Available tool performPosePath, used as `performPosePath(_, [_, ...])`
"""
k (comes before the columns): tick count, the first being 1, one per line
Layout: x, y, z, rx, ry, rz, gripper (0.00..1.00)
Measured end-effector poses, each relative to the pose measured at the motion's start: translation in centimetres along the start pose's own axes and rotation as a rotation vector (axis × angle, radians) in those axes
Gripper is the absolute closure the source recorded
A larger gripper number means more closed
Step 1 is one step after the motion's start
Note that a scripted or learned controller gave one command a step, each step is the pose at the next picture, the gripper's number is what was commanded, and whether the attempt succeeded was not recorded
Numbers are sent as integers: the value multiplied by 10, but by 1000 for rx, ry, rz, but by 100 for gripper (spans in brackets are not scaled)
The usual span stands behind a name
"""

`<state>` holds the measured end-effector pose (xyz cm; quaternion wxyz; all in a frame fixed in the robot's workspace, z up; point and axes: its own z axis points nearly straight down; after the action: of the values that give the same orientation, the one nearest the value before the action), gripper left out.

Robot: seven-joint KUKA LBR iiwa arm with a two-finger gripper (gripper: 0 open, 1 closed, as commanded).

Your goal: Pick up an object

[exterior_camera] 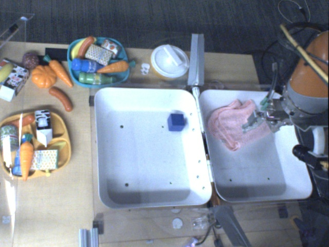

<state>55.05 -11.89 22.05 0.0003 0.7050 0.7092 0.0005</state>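
Right now the grey arm with the orange band [311, 76] reaches in from the right edge, and its two-finger hand [255, 120] sits low over the right shallow white bin [288, 189]. The hand is at the right edge of a crumpled pink cloth [232, 123] lying in the upper left part of that bin. Metal fingers [251, 121] look to be touching or pressing into the cloth, but the view is too blurred there to see how far apart they are or whether any fabric is between them, so I cannot tell its state.

Left shallow white bin [128, 189] holds one small blue cube [176, 121], upper right area, well apart from the cloth and with the bin divider between them.

On the wooden worktop [67, 210], left of the bins: a yellow plate of toy food [60, 153] and a blue bowl of toy food [126, 76], with a small orange toy pumpkin [42, 76], toy carrot [62, 72] and toy sausage [61, 99] loose between them. A round white lidded container [170, 59] stands behind the bins, just beside the grey upright post [195, 60].
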Motion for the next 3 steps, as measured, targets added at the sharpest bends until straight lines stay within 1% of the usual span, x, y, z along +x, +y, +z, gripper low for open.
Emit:
performPosePath(1, [18,49,113,3,0,189,0])
performPosePath(2, [16,38,128,-15,-1,83,0])
performPosePath(3, [34,27,129,-19,-6,-40,0])
